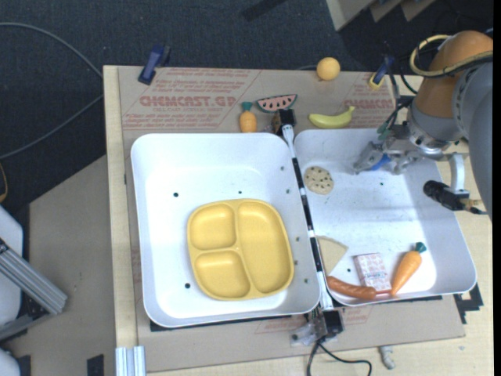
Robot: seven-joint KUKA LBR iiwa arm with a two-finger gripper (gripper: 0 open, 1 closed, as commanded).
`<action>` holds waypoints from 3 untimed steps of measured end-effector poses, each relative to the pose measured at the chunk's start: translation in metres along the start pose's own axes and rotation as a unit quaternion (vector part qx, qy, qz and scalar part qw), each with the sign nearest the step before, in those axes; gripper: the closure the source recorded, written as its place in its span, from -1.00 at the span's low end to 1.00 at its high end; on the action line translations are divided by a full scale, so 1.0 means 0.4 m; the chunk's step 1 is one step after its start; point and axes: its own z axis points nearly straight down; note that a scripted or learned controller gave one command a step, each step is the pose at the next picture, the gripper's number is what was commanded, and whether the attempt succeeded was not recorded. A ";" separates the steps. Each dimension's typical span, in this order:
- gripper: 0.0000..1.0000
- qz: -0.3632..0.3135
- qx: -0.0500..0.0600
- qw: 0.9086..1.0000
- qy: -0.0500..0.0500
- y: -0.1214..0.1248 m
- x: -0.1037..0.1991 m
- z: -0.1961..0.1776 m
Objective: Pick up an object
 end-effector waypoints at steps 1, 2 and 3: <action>-1.00 -0.003 -0.002 1.000 0.006 0.008 -0.061 -0.004; 1.00 -0.003 -0.006 1.000 0.000 0.010 -0.070 -0.033; 1.00 -0.003 -0.008 1.000 0.001 0.009 0.074 -0.083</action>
